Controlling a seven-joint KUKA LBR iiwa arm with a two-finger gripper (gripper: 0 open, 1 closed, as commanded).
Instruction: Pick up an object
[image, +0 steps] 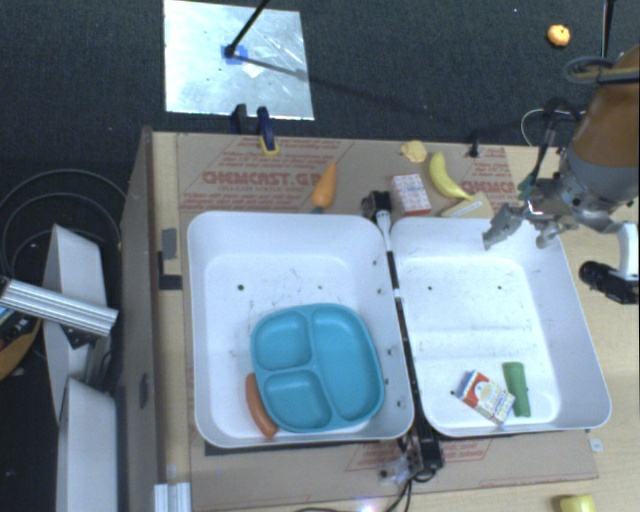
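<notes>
Cardboard lines the bench (260, 180) under two white bins. Working left to right, we find a blue tray (315, 367) and an orange sausage (259, 405) in the left bin (225, 250); in the right bin (545, 300), a small carton (486, 395) and a green stick (517, 388) lie near the front edge. Our gripper (525, 228) hangs over that bin's far right corner, fingers spread, holding nothing. We judge this the approach step: next we must travel toward the carton, well apart from us, and descend.
</notes>
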